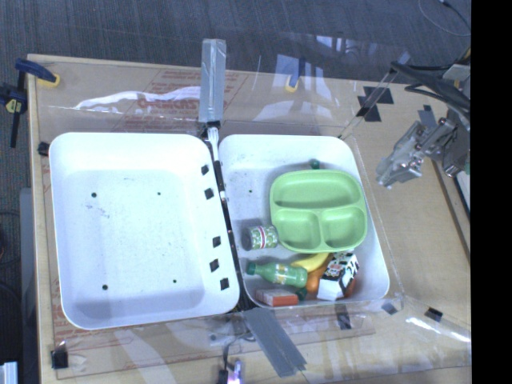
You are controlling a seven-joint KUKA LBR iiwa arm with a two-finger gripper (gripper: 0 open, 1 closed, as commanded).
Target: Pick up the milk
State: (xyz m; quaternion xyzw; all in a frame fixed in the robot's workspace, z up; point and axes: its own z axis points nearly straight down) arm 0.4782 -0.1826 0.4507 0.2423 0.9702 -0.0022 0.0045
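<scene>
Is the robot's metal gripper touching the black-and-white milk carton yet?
Apart. The camera view shows the gripper outside the right white bin, bench between it and the milk carton.

The gripper (398,169) is hanging over the bench right of the right bin (240,162), well apart from the milk (339,275). The milk is lying at the bin's near edge, touching a banana (310,262) (a green bottle (278,274) lies just left). A green tray (318,210) is sitting behind them.
</scene>
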